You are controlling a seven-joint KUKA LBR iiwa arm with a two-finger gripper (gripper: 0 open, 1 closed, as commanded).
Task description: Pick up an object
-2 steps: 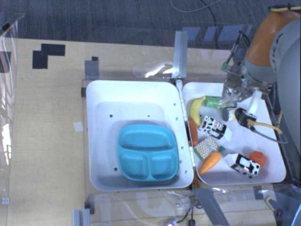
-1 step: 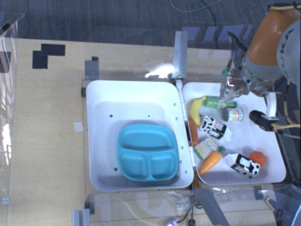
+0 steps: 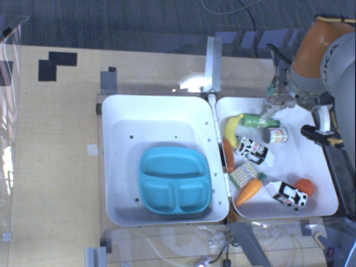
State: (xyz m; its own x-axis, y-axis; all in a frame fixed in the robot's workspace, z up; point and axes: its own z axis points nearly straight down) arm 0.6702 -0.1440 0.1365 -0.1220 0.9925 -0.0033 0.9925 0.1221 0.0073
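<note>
Robot arm [image 3: 328, 54] hangs over far corner of right bin [image 3: 325, 204], gripper [image 3: 275, 105] poised just above green bottle [image 3: 257, 121] beside banana [image 3: 232, 128], likely lining up grasp. Jaws' state: cannot tell. Blue tray [image 3: 175, 179] sits alone in left bin [image 3: 119, 149].

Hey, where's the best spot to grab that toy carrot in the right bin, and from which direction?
Probably the thick orange middle of the carrot, coming straight down from above. It lies flat and slanted, green top up-right near the checkered pad, tip down-left toward the right bin wall. Closing the gripper fingers across its narrow width, turned to match that slant, should clear its neighbours.
</note>
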